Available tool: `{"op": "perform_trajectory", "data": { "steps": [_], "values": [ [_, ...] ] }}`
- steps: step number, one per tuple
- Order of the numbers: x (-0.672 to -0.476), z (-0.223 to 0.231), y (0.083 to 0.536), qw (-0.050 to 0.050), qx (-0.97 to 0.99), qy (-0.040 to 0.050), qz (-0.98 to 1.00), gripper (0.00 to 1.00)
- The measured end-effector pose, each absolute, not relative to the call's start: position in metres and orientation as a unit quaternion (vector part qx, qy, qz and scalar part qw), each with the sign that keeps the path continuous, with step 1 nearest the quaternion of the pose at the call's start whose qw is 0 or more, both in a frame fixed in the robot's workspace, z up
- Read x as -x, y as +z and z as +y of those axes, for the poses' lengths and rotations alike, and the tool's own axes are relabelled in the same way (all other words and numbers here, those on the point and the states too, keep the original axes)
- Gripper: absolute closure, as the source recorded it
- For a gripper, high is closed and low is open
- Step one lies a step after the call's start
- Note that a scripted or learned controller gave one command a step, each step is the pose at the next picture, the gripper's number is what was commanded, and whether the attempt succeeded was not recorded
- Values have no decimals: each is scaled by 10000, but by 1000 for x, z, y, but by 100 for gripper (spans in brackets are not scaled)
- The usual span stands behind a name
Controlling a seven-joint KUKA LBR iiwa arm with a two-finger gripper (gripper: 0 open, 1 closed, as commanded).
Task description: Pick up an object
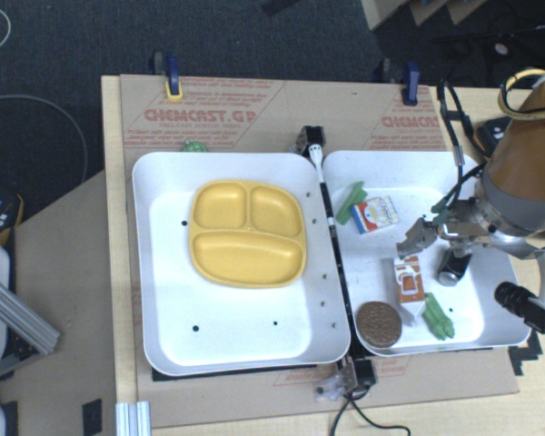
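My gripper (434,251) hangs over the middle of the right bin (490,334), open, with nothing between its fingers. Just below and left of it lies an orange and white packet (409,280). A brown round cookie (380,323) sits at the bin's front left. A green piece (439,319) lies at the front, right of the cookie. Farther back are a white, red and blue packet (377,214) and a second green piece (350,203) beside it.
The left bin (163,316) holds a yellow divided plate (248,232). A black ridge (331,243) marks where the two bins meet. The arm's grey and orange body (522,171) covers the right bin's right side. Blue clamps (172,73) hold the board at the back.
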State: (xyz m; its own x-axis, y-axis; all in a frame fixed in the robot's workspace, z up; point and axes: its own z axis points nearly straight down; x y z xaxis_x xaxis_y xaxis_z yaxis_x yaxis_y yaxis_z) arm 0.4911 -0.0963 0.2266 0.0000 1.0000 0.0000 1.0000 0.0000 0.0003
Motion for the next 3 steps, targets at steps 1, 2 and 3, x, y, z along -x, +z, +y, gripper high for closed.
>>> {"op": "perform_trajectory", "data": {
  "steps": [1,2,3],
  "values": [
    [-478,-109,166,-35,-7080,-19,7063,0],
    [-478,-139,80,-26,-7087,-14,7055,0],
    [-526,-158,85,20,-7068,5,7075,0]
  ]
}}
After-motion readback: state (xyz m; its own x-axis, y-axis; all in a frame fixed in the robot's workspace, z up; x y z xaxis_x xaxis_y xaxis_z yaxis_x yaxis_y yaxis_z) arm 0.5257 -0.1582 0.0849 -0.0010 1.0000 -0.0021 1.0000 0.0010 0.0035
